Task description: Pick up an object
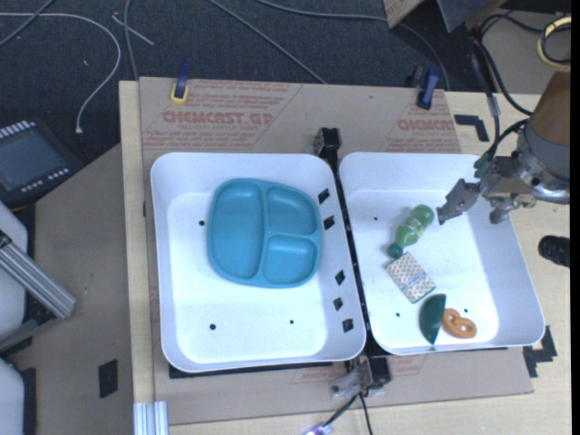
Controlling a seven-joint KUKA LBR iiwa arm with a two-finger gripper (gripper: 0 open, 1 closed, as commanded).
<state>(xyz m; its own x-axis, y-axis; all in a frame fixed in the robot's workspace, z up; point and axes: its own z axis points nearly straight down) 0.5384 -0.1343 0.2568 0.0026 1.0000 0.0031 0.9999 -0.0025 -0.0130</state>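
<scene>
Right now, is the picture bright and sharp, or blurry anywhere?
In the camera view, even light falls on the two white bins; the blue divided plate and green bottle look sharp with soft shadows; the grey arm's gripper looks slightly blurred.

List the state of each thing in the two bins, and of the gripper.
Blue divided plate: flat in the left bin, nothing on it.
Green bottle: lying on its side in the right bin.
Checkered packet: lying flat, just below the bottle.
Green leaf-shaped piece: lying near the front wall.
Orange pretzel: lying beside that piece.
Gripper: open, holding nothing, over the right bin.
</scene>
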